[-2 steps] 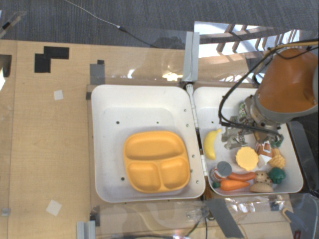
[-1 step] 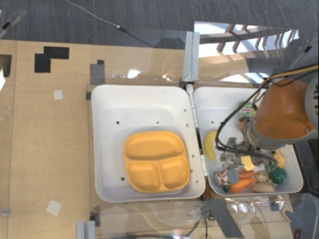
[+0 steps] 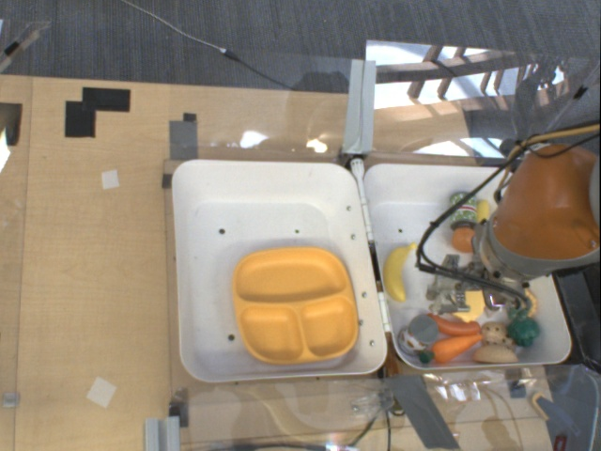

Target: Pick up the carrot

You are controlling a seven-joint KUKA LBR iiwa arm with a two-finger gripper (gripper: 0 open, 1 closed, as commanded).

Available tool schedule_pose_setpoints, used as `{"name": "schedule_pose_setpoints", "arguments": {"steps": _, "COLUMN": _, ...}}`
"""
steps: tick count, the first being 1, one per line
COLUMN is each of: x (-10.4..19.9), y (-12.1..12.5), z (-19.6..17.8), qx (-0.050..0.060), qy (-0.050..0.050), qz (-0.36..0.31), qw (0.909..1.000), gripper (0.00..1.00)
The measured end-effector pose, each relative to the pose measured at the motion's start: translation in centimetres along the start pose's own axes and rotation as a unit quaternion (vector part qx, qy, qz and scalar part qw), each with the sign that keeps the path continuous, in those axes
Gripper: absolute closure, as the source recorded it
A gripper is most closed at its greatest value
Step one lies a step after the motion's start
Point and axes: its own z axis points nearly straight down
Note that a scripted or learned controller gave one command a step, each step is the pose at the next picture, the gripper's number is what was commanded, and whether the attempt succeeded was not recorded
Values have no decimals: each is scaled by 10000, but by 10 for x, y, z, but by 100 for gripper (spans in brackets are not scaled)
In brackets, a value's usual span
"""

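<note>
carrot point(image 3: 457, 348): right bin, near edge | tool point(image 3: 457, 294): just above it | finger state: cannot tell

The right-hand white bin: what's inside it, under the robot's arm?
Toy food: a banana by the left wall and carrots near the front edge, with other small pieces. The arm covers the bin's right part, hiding whatever lies beneath.

Robotics lab: wooden bench point(image 3: 84, 280) with fixed white bins point(image 3: 202, 252), black marker patches point(image 3: 94, 109), loose cabling point(image 3: 141, 12), grey carpet floor point(image 3: 235, 7).
</note>
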Motion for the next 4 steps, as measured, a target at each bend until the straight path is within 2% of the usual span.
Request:
{"name": "schedule_pose_setpoints", "arguments": {"steps": 1, "x": -29, "y": -23, "z": -11, "qx": 4, "qy": 4, "qz": -30, "qw": 10000, "gripper": 100}}
{"name": "schedule_pose_setpoints", "arguments": {"steps": 2, "x": -71, "y": -35, "z": -92, "qx": 8, "qy": -20, "qz": -582, "qw": 9983, "gripper": 100}}
{"name": "schedule_pose_setpoints", "arguments": {"steps": 3, "x": -92, "y": -63, "z": -82, "qx": 0, "qy": 1, "qz": -1634, "qw": 9866, "gripper": 100}}
{"name": "schedule_pose_setpoints", "arguments": {"steps": 4, "x": -138, "y": -64, "z": -78, "qx": -4, "qy": -2, "qz": -1331, "qw": 9911, "gripper": 100}}
